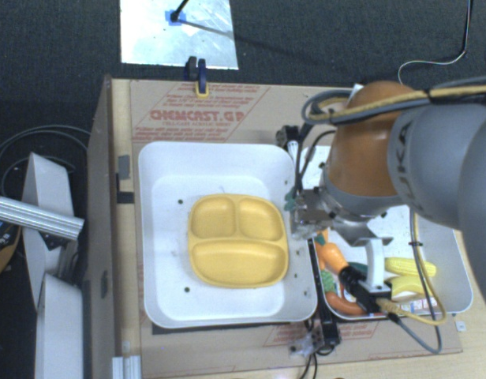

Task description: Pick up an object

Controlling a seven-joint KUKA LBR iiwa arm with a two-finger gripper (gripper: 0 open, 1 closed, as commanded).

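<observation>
Gripper (308, 218) hangs over left edge of right bin (454, 287); orange carrot-like toy (331, 255) just near-right of it, long axis slanting far-left to near-right; grip state cannot be told

Arm (432, 156) blocking most of the right bin (461, 290)
The arm runs off the picture's right edge and covers the right bin, leaving just its right rim and front edge showing. An orange thing (331, 257) by the bin's left wall and a yellow thing (409, 268) mid-bin are half covered, can't really tell what they are.
</observation>
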